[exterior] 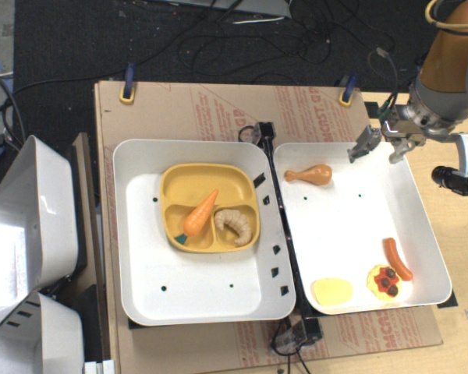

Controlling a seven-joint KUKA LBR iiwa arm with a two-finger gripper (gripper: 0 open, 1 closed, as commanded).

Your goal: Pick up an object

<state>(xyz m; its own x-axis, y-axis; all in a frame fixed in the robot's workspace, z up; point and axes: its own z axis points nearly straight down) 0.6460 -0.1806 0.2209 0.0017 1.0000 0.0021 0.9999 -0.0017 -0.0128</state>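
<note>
Hovering with spread, empty fingers, our gripper [380,148] should drop left over the drumstick [310,175] and centre before closing

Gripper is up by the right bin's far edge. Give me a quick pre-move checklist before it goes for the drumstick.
1. Gripper open: ok, fingers spread, nothing between them.
2. Drumstick exposed: ok, lies alone near the right bin's far left corner.
3. Neighbours apart: ok, sausage, yellow disc and mini pizza sit at the near end.
4. Gripper over the target: not ok, it is right of the drumstick, at the rim.
5. Height above bin floor: cannot tell.
</note>
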